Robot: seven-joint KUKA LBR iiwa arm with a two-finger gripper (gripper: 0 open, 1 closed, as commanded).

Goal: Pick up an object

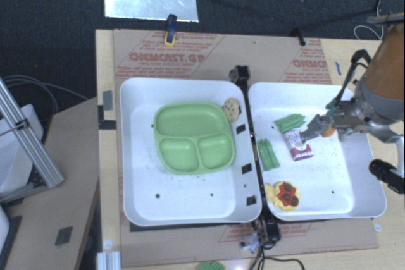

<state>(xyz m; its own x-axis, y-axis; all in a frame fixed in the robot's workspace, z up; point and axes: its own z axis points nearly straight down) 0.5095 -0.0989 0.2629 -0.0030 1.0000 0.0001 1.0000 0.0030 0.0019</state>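
Although the gripper hangs low over the right bin, just beside the small purple-and-white packet, I cannot tell from this slanted view whether its fingers stand apart or together, and nothing visibly sits between them. An orange patch near the tip may be part of the tool or a small item; the view is too coarse to say.

The likeliest candidates for the pick lie close by: the packet below the tip and a green bean-like piece to its upper left. Because the two lie near each other, a closing grasp could nudge one while aiming at the other, or pinch an edge and let it slip. The packet looks flat and thin, so the fingers might scrape the bin floor and close on nothing.

Further off in the same bin lie a ridged green pod-shaped piece against the dividing wall and a flat yellow toy with red spots. The left bin holds a smooth, matte green divided plate with three compartments and a round speckled cookie at its upper right corner. Both bins look like hard glossy plastic.
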